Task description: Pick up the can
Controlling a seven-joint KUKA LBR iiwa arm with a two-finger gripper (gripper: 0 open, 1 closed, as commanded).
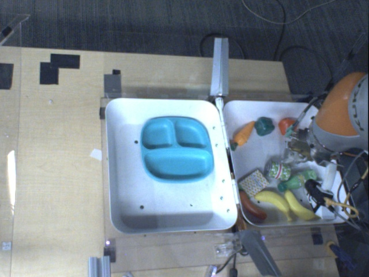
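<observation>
Can point(279, 169) lying on its side in right bin point(271, 109), middle of bin floor, green-and-white label up. Just beside it to the right: green object point(295, 181). In front of it: two yellow bananas point(285, 203), plus patterned square packet point(253, 183) at front left and dark red item point(253, 208) against front wall. Farther back: orange carrot point(244, 133), teal piece point(264, 126), small red-orange piece point(286, 124).

Arm point(345, 113) entering from right, orange band over right bin's far right corner. Gripper point(300, 145) low over right side of bin, close to can at its upper right; contact not discernible. Finger state: cannot tell, too small and cluttered by cables point(326, 190).

Left bin point(121, 172) holding blue compartment tray point(176, 148), centred, flat, well apart from can.
</observation>
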